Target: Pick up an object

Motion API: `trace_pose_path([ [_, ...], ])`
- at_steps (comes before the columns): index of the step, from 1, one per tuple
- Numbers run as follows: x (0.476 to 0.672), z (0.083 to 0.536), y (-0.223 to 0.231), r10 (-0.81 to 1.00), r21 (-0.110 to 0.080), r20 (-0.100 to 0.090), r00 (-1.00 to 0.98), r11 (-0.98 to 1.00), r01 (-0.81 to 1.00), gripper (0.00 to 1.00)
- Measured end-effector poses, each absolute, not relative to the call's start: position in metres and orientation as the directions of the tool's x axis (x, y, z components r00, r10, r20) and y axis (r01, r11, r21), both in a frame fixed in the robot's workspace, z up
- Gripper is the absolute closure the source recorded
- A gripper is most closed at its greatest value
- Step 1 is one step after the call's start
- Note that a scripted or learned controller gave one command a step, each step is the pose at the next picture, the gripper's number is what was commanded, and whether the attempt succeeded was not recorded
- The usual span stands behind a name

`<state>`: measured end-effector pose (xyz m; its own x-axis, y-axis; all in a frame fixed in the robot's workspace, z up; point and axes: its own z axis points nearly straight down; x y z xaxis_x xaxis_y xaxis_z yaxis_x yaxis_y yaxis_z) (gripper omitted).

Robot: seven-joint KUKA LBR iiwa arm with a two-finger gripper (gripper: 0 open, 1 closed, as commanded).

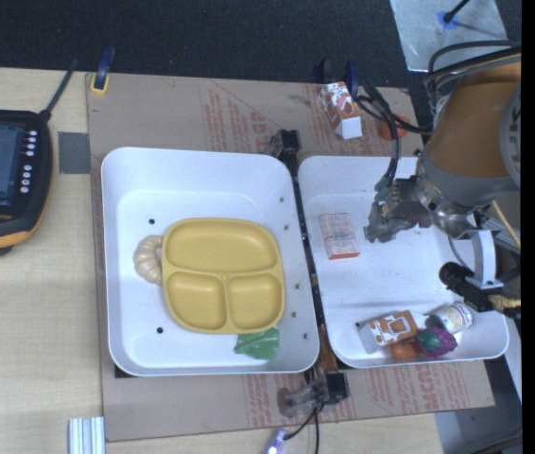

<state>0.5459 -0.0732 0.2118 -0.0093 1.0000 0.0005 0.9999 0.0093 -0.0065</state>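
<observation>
Grey gripper (388, 218) hangs over the right bin (343, 173), its grip state impossible to tell, with the pink packet (338, 235) lying flat just left of it, long axis running near to far

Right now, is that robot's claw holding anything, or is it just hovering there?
Gripper: over the right bin, beside the small pink-and-white packet; whether it is open or closed cannot be told, and nothing visibly sits in it.
</observation>
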Motion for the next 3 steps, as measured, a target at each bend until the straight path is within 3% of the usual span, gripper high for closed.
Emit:
trace_pose_path([
  [2, 0.546, 0.232, -0.075, 1.0, -0.01, 0.001, -0.017, 0.017, 1.0, 1.0],
  [3, 0.518, 0.198, -0.128, 1.0, -0.005, -0.001, -0.004, 0.004, 1.0, 1.0],
])
